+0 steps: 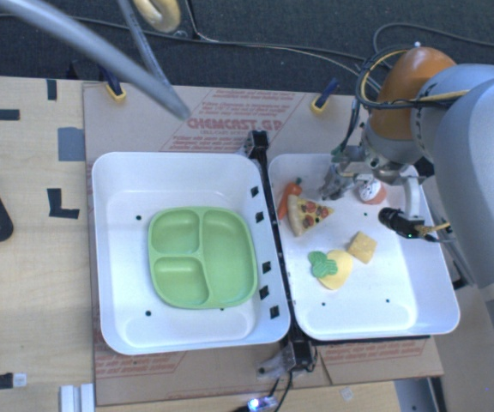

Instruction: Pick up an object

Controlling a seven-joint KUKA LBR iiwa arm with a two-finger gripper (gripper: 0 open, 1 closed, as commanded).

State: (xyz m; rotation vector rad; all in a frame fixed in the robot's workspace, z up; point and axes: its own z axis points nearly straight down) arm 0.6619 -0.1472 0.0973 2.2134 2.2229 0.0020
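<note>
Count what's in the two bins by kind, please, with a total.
Green divided tray, left bin: 1
Toy food pieces, right bin: 5 (carrot, pizza slice, yellow block, yellow piece with green top, small white-and-red item)
Total: 6

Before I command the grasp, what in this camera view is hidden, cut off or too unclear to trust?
- Hand: its fingers are too small and cluttered to tell whether they are open or shut, or gripping anything.
- Pizza slice and the orange piece beside it: contact with the hand is unclear.
- Round white-and-red item: half covered by the wrist, unidentifiable.
- Right bin: its right rim is covered by the grey arm.
</note>
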